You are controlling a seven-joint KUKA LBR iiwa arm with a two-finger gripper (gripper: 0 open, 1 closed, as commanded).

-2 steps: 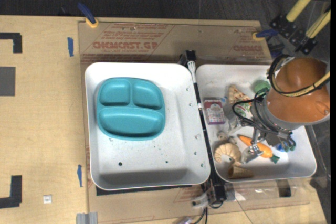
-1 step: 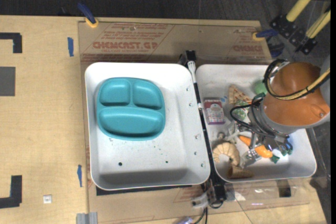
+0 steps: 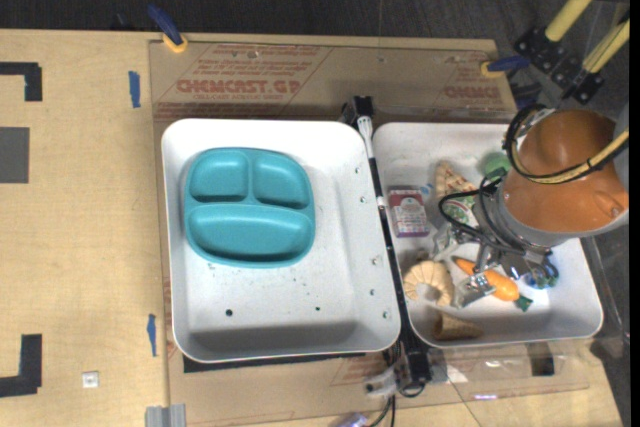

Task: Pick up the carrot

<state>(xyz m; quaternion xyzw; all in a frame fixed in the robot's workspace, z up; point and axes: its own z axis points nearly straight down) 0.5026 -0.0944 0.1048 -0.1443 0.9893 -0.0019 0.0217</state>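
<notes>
The worktop (image 3: 80, 215) is pale wood, with black tape marks near its left edge and blue tape tabs beside a sheet of brown cardboard (image 3: 320, 80) that lies under the bins. On that cardboard, the left bin (image 3: 200, 315) holds a teal divided plate (image 3: 250, 207), set toward the bin's upper left, with two small compartments above one long one. A few dark specks dot the white floor of this bin below the plate.

A black clamp (image 3: 362, 115) sits at the top of the seam where the two bins meet. The right bin (image 3: 580, 315) is crowded. Just right of the seam lies a small dark-red packet (image 3: 408, 212); above and right of it is a tan wedge-shaped item (image 3: 452, 180). Lower down sits a pale, round, bun-like thing (image 3: 425, 280), with another tan piece (image 3: 450, 323) near the bin's bottom wall.

The carrot (image 3: 495, 285), orange with a green tip at its right end, lies in the lower middle of the right bin, tilted slightly down to the right. The gripper (image 3: 482, 267) comes down right over it, beneath the arm's orange band (image 3: 562, 173), which hides much of the bin's right side. The fingers appear to touch the carrot's left end, but they are tangled in cables and shadow, so I cannot tell whether they are spread or closed.
</notes>
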